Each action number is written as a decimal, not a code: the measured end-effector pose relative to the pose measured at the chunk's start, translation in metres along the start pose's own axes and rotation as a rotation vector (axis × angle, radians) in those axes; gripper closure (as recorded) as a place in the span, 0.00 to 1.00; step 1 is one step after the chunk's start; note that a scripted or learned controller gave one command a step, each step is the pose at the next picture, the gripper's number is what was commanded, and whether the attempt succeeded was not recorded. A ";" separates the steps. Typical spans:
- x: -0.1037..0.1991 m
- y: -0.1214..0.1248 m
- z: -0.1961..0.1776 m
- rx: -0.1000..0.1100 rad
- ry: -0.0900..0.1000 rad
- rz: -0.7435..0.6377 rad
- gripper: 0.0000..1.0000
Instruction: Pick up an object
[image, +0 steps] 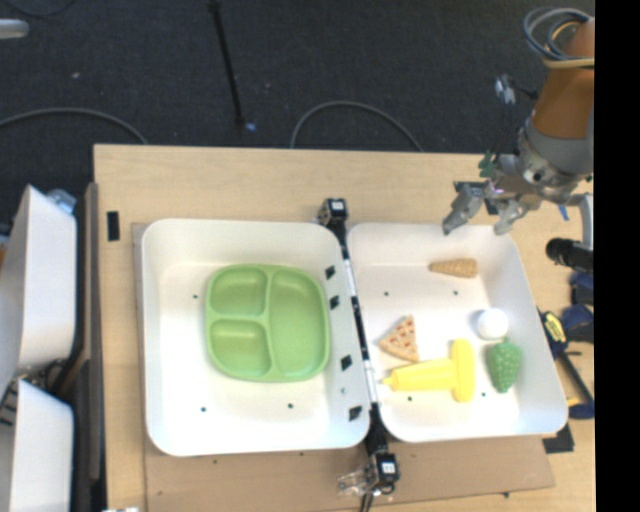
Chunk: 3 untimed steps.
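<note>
— Over the right bin's (520, 262) far edge, your gripper (480, 215) hangs with its fingers spread apart and nothing between them. Which piece do you want?

— What is in reach?

— Nearest to you lies the cone-shaped pastry toy (454, 267), alone on bare white floor. Further forward sit a pizza slice (401, 340), a white ball (491, 323), a green bumpy toy (504, 365) and a yellow T-shaped toy (440, 374).

— How would the cone handle?

— Likely light, stiff plastic, somewhat slick. You should close across its middle, square to its long axis; the taper could squirt it out near the tip. The green divided plate (267, 322) rests in the left bin (160, 400) on the counter (200, 180).
</note>
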<state>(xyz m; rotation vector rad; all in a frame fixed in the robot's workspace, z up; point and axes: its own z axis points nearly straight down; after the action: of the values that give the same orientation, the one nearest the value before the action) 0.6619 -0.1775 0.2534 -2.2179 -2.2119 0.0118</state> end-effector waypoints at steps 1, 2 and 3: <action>0.001 0.002 -0.009 -0.014 -0.002 -0.003 0.00; 0.006 0.004 0.035 -0.011 -0.003 -0.005 0.00; 0.003 0.003 0.077 -0.010 -0.003 -0.003 0.00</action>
<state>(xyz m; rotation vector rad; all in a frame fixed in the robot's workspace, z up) 0.6640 -0.1741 0.1769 -2.2210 -2.2224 0.0040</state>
